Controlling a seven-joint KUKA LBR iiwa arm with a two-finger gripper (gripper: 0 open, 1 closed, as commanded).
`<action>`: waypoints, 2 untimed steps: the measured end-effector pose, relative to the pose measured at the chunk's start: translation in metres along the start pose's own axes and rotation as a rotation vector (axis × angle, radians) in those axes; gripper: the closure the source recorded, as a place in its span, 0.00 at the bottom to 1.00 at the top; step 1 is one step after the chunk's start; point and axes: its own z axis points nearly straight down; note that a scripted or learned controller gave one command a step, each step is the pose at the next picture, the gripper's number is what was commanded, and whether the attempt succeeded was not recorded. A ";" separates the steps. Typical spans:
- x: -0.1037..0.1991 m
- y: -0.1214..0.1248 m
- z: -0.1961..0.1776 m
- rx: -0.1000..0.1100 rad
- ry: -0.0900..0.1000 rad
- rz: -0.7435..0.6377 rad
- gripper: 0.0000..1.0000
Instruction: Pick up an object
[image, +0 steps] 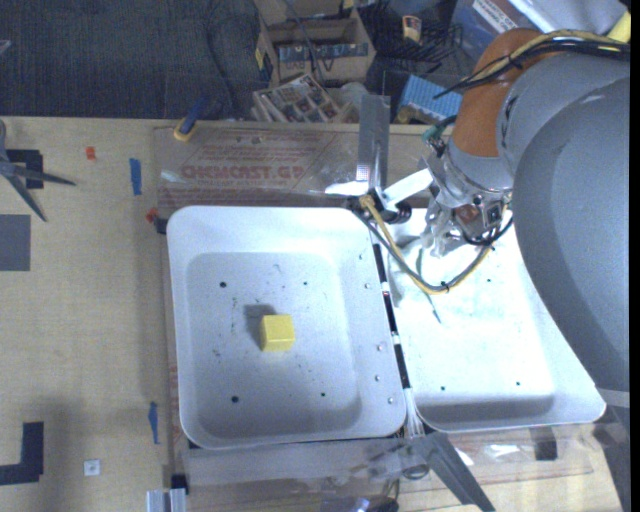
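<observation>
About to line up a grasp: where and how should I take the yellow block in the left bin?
Take the block across two opposite side faces, coming straight down from above. It sits alone on the flat floor of the left bin, away from the walls, so all sides look free. The gripper is over the right bin.

Wooden bench (80, 330) — two white bins (200, 240)
</observation>
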 end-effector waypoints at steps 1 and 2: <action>0.021 -0.026 -0.078 -0.001 0.003 0.171 1.00; 0.001 -0.064 -0.010 0.003 -0.004 -0.287 1.00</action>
